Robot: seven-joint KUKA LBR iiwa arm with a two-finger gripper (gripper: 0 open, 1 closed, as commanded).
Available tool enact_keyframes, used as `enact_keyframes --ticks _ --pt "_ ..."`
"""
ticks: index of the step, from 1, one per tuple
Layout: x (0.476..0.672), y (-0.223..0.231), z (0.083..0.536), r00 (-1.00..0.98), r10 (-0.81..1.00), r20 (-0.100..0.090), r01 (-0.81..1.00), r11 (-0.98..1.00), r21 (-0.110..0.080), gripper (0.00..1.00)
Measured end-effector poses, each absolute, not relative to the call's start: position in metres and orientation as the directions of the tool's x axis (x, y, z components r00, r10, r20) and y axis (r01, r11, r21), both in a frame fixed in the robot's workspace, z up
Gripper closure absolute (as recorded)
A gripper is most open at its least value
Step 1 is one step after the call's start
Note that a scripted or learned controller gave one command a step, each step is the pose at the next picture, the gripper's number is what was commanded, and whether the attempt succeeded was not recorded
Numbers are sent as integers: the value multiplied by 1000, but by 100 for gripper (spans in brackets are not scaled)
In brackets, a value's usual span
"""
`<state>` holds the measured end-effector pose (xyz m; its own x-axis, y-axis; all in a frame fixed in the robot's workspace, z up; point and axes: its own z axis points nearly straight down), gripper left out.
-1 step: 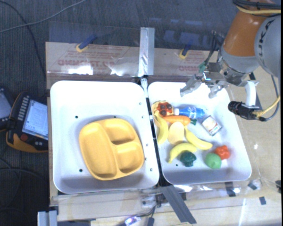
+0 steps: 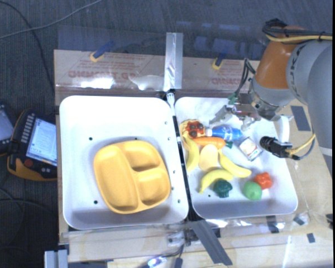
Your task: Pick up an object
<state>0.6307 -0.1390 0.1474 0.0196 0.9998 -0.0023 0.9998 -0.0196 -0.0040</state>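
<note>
The right bin [image 2: 285, 200] holds several toy foods. Three yellow bananas [image 2: 215, 177] lie in its middle, with an orange carrot [image 2: 209, 141] and a blue bottle [image 2: 226, 133] behind them. A red berry cluster [image 2: 194, 128] sits at the back left. Near the front are dark green broccoli [image 2: 222, 188], a green lime [image 2: 252, 191] and a red tomato [image 2: 262, 178]. A small white box [image 2: 248, 148] lies to the right. My gripper [image 2: 234, 115] hangs over the bin's back, just above the bottle, open with nothing between its fingers.
The left bin [image 2: 78, 116] holds a yellow divided plate [image 2: 133, 175]. A ridge [image 2: 181, 166] separates the two bins. A cardboard sheet [image 2: 117, 68] lies behind them. An orange-cased pendant with a screen [image 2: 33, 144] sits on the floor at the left, amid black cables.
</note>
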Motion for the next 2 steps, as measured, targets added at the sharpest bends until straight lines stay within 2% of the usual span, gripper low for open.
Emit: enact_keyframes --ticks 1,2 --pt "624 -137 96 1 1000 -6 1000 -1 20 0" --pt "628 -137 111 -1 1000 -7 999 1 32 100"
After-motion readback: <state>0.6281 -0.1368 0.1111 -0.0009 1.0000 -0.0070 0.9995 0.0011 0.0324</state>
